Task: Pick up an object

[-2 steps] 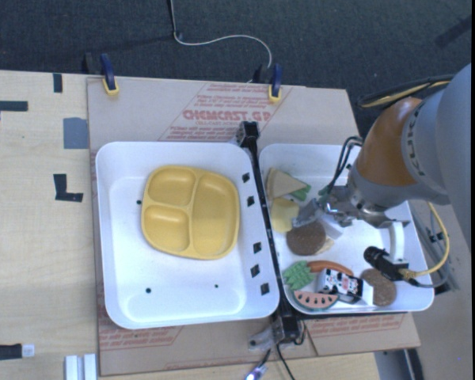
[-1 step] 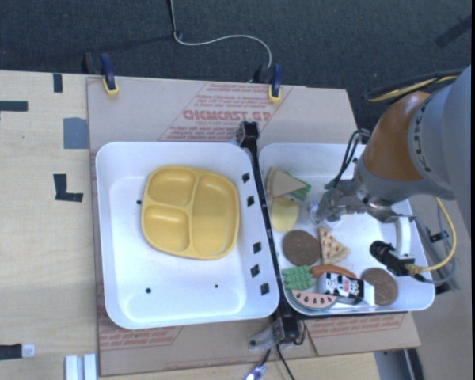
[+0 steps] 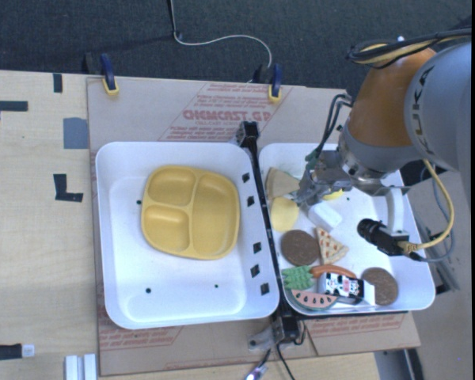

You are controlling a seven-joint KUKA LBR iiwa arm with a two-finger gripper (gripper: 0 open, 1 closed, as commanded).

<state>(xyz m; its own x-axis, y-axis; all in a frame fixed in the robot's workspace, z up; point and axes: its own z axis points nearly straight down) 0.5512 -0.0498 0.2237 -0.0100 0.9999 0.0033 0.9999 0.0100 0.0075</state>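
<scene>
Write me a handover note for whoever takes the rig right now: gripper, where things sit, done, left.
Gripper: low over the upper part of the right bin, next to the pale yellow pieces; whether it grips anything can't be told.
Left bin: yellow divided plate.
Right bin: brown cookie, pizza slice, second cookie, watermelon slice and other toy food along the near edge.
Done: arm has reached into the right bin.
Left: a confirmed grasp and lift; nothing visibly lifted yet.
</scene>
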